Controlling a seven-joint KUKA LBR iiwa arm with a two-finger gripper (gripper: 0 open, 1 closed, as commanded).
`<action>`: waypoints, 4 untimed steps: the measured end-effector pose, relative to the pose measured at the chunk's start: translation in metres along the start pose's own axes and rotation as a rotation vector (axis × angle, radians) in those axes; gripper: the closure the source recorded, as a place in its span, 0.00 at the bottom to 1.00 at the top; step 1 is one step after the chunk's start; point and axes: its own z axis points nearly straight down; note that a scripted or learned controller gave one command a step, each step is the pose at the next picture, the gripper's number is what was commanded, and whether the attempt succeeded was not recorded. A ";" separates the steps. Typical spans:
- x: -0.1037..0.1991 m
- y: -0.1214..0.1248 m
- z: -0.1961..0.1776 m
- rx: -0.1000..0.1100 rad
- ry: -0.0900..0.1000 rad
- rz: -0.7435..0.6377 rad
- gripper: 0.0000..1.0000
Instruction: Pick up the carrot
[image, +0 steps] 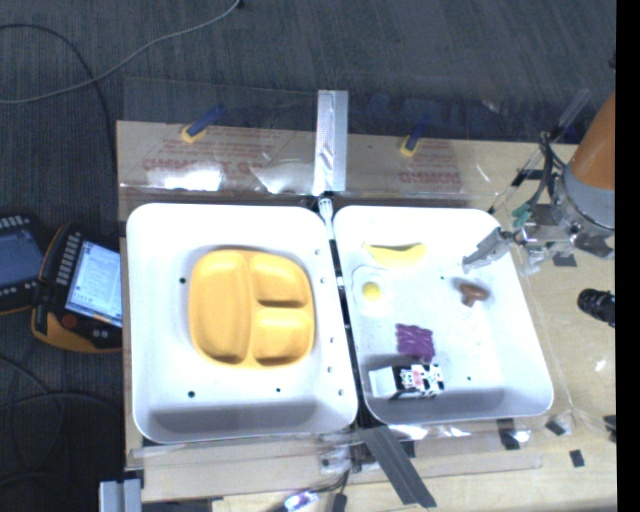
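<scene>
One fixed overhead camera looks slantwise down on both bins.

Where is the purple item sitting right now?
The purple item lies in the right bin, near its middle, just above the black-and-white carton and below-right of the fried egg.

A yellow divided tray is sat in the left bin. Over in the right bin, a banana, a fried egg, a brown lump, a purple thing and a cow-print carton are scattered well apart.
</scene>
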 end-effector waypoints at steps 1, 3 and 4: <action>-0.013 -0.072 0.106 0.000 0.001 -0.111 0.00; 0.072 -0.071 0.071 0.000 -0.001 -0.286 1.00; 0.072 -0.071 0.071 0.000 0.000 -0.286 0.00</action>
